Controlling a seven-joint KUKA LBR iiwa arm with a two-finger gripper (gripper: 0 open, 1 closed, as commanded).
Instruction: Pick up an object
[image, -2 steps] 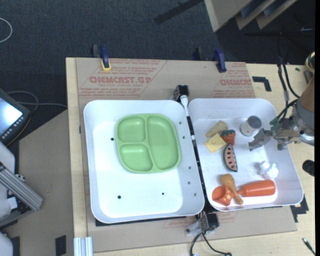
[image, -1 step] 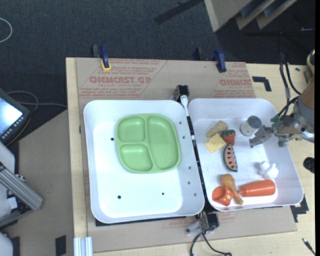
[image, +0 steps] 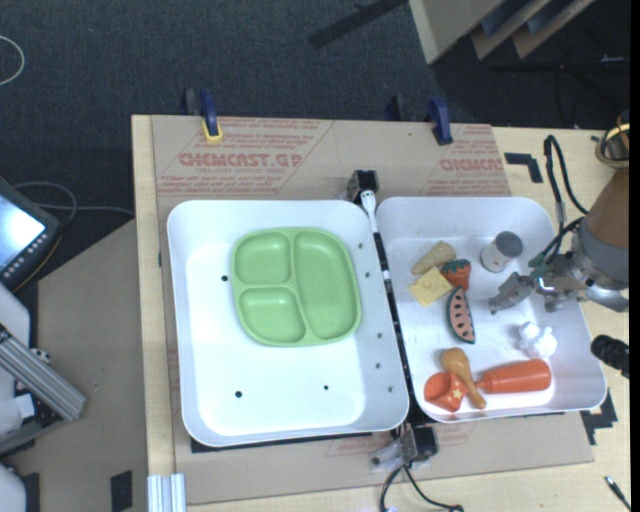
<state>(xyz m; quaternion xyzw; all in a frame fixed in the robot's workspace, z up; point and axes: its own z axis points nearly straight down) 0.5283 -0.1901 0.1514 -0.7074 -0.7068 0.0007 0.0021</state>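
Toy food pieces fill the right bin (image: 560, 395), where the claw (image: 510, 291) hangs low near the bin's right wall, its dark metal fingers reaching left; whether it stands wide or narrow I cannot tell, since the fingers blur together, and nothing shows between them. The arm (image: 610, 235) behind it is cut off at the picture's right edge. Just below the claw lies a small crumpled white lump (image: 537, 340), hard to make out against the white bin. Beside the claw toward the far edge sits a short grey cylinder (image: 501, 250). Left of the claw lie a curved watermelon slice (image: 460, 316), a yellow cheese wedge (image: 431, 288), a small strawberry (image: 457, 270) and a tan bread-like piece (image: 434, 257). Along the bin's near edge rest a smooth orange carrot (image: 515, 377), a tan drumstick (image: 462, 373) and a red piece (image: 441, 390) partly hidden under it. The left bin (image: 200, 380) holds a rounded green divided plate (image: 296, 286) with three compartments. Both bins sit on a brown tabletop (image: 160, 160) printed with red letters.
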